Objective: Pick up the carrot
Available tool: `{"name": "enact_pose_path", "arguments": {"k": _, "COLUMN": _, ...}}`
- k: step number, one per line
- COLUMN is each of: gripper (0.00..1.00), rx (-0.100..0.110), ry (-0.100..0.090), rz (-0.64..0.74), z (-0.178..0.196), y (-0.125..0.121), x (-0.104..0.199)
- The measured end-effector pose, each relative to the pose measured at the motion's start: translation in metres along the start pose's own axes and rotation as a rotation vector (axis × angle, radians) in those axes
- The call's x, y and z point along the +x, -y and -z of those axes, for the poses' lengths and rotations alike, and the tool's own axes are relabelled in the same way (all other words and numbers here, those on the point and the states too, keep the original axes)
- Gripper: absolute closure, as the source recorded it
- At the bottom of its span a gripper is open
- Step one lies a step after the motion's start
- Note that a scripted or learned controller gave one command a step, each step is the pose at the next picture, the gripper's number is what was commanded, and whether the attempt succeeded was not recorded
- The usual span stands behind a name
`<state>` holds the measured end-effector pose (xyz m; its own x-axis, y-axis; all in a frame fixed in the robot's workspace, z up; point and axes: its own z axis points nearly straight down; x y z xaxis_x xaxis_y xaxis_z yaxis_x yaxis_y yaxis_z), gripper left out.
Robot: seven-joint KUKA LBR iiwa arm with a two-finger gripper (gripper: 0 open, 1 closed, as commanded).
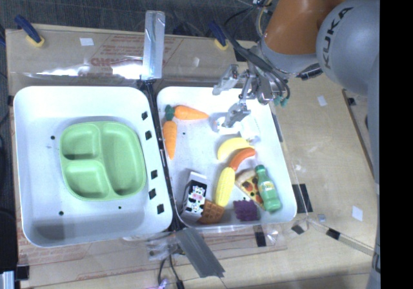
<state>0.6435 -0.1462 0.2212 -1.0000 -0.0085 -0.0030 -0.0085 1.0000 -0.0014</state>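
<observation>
Two white bins sit side by side on the counter [316,152]. The left bin [32,152] holds one green divided plate [102,160] with three compartments.

The right bin [193,97] holds two carrots: one carrot [188,113] lies along the bin's 11 o'clock corner, and the second carrot [170,138] lies just below it against the left wall, at about 9 o'clock. Toward 5 o'clock are one banana [232,146], one hot dog [242,158], one corn cob [224,186], one green bottle [267,188], one pizza slice [248,186], one bunch of purple grapes [244,209] and one milk carton [195,197].

The pincer [242,104] hangs at the bin's 1 o'clock edge, well apart from both carrots, grasping nothing; whether it is released or clenched cannot be told.
</observation>
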Motion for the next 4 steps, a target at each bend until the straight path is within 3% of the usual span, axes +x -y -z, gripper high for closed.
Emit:
{"name": "enact_pose_path", "arguments": {"k": 1, "gripper": 0.00, "rx": -0.003, "ry": -0.008, "rz": 0.072, "z": -0.133, "y": -0.002, "x": -0.006}}
{"name": "enact_pose_path", "arguments": {"k": 2, "gripper": 0.00, "rx": -0.003, "ry": -0.002, "rz": 0.137, "z": -0.128, "y": -0.042, "x": 0.033}}
{"name": "enact_pose_path", "arguments": {"k": 3, "gripper": 0.00, "rx": -0.002, "ry": -0.003, "rz": -0.036, "z": -0.129, "y": -0.049, "x": 0.094}}
{"name": "enact_pose_path", "arguments": {"k": 4, "gripper": 1.00, "rx": -0.002, "ry": -0.001, "rz": -0.026, "z": -0.119, "y": -0.051, "x": 0.092}}
